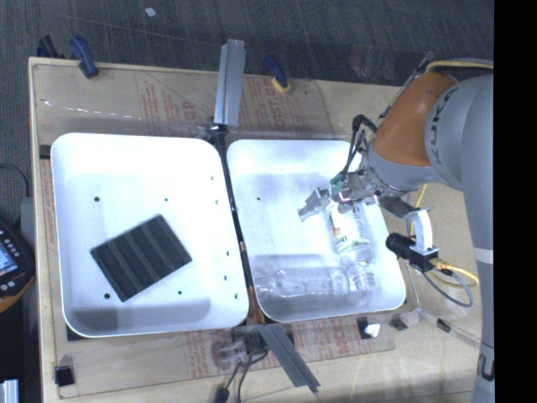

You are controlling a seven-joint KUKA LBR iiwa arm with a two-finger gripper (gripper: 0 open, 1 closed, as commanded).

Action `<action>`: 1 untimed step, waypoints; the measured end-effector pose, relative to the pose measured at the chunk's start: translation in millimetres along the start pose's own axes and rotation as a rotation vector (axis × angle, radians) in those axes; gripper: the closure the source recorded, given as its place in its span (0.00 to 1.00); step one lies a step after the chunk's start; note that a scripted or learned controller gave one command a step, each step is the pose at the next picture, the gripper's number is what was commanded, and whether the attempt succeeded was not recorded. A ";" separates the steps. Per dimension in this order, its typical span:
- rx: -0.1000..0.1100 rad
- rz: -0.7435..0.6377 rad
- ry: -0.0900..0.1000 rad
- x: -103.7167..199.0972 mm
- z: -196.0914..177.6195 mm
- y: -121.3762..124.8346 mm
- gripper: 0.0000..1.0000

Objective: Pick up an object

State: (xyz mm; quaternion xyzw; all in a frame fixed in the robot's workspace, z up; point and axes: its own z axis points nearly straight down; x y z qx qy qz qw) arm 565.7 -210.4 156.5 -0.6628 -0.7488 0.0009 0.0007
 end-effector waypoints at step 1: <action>0.000 0.000 0.000 -0.1 -0.1 0.0 0.00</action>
